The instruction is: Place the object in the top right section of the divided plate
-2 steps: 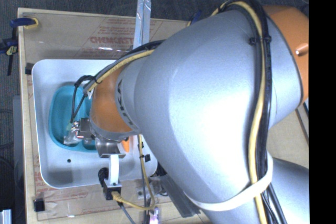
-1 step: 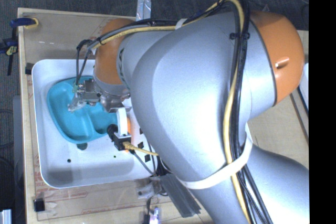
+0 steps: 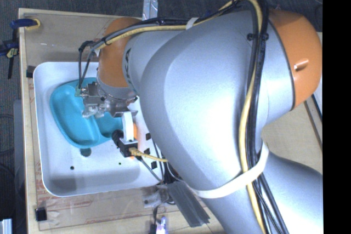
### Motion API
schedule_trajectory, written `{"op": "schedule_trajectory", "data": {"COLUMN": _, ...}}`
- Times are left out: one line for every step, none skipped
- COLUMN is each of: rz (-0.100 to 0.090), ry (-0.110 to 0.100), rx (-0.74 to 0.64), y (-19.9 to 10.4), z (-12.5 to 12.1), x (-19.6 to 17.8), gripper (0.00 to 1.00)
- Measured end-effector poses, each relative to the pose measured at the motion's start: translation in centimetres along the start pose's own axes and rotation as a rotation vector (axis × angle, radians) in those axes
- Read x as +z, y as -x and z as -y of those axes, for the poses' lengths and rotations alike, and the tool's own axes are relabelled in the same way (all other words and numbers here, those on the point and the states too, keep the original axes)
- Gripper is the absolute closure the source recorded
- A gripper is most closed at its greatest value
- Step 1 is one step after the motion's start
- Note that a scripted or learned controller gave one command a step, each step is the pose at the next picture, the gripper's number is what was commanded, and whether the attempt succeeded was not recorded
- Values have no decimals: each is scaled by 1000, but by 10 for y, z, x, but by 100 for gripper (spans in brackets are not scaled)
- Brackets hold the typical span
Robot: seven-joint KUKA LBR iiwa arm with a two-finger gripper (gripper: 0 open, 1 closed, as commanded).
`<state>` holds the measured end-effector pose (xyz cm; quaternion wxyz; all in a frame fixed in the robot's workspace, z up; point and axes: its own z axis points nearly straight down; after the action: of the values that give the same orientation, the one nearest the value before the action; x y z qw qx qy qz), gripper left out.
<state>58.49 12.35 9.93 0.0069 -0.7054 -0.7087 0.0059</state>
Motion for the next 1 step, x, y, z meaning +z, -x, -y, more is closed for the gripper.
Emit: {"op": "schedule_trajectory", "data": {"rz": 2, "ry": 15, "rx": -129, "y": 6, "z": -69, "x": -79, "gripper": 100}}
